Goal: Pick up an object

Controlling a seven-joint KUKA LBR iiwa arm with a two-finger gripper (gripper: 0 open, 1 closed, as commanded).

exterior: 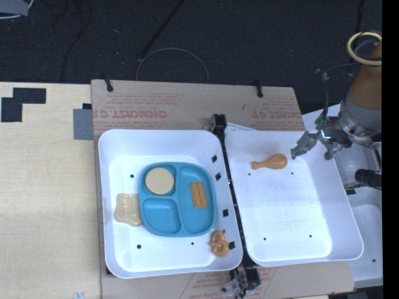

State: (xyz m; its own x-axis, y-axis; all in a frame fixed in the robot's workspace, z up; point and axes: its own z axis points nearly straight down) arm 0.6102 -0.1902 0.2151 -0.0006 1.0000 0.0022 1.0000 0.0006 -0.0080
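Note:
A tan toy drumstick [270,162] lies in the right bin [293,229] near its far edge. My gripper [315,149] hangs over the bin's far right corner, just right of the drumstick and clear of it. It is open, with nothing between the fingers. One fingertip [300,149] points toward the drumstick's thick end. The left bin [118,148] holds a blue divided plate [163,220] carrying a round biscuit [159,180] and a rectangular cracker [199,195]. A pale slice of toast [128,209] lies left of the plate. A brown lumpy piece [219,243] sits at the bin's near right corner.
The grey arm with its orange band [368,80] reaches in from the right. A black divider [225,185] runs between the bins. Both bins rest on a cardboard sheet [187,104]. Wooden bench top [43,192] lies to the left.

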